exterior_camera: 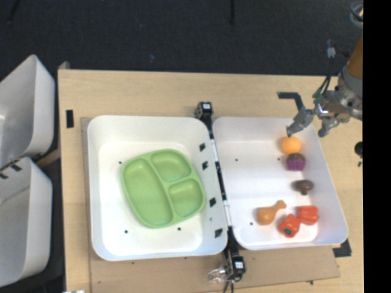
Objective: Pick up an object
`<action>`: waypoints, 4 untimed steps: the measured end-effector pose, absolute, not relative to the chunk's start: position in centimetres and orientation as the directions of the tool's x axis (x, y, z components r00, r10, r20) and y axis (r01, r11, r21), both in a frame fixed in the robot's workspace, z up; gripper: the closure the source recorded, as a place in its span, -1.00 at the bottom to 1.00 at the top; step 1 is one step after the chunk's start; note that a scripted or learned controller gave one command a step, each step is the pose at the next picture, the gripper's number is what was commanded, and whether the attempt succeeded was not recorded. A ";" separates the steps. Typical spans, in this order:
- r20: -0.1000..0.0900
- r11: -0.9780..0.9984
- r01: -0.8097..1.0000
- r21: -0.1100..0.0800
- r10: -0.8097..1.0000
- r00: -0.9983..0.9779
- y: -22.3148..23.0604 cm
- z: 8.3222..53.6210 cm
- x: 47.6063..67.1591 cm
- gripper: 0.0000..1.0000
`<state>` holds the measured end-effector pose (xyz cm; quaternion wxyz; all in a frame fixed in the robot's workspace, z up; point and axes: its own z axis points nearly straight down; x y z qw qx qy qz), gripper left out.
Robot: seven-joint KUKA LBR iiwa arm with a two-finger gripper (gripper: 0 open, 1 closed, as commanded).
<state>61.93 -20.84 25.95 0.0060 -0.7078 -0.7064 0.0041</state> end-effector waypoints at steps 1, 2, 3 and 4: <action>0.001 0.001 1.000 -0.004 1.000 -0.001 -20.8 26.6 62.1 -1.00; 0.000 -0.001 1.000 -0.008 1.000 0.001 -21.2 21.9 62.0 -1.00; 0.000 -0.003 1.000 -0.008 1.000 0.003 -21.2 17.2 61.9 -1.00; -0.009 0.004 1.000 0.015 1.000 -0.004 -21.4 12.0 63.3 -1.00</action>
